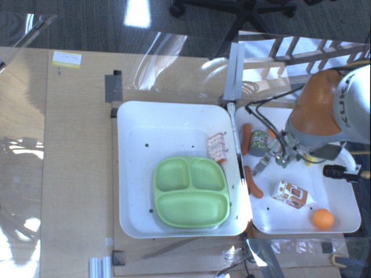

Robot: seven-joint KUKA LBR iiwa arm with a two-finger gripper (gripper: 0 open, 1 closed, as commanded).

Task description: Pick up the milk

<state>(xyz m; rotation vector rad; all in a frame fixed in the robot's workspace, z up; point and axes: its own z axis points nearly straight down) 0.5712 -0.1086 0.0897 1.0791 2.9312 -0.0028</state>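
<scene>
The left bin (133,155) holds a green divided plate (191,193) toward its 5 o'clock corner and a small red-and-white carton (217,147) at the plate's 1 o'clock, close to the bin's right wall. That carton stands with its long axis running roughly 12 to 6 o'clock, leaning slightly.

The right bin (342,225) holds a hot dog (246,138) near its left wall, a green can (258,141) just beside it, a second hot dog (253,182) further toward 6 o'clock, and an orange (323,219) near the 5 o'clock corner. The milk (290,194), a small brown-and-white carton, lies flat in the middle of this bin, at the orange's 10 o'clock, its long axis running from about 10 to 4 o'clock.

The gripper (265,161) hangs over the right bin at the milk's 11 o'clock, apart from it, near the can. I cannot tell whether its jaws are open or closed.
</scene>
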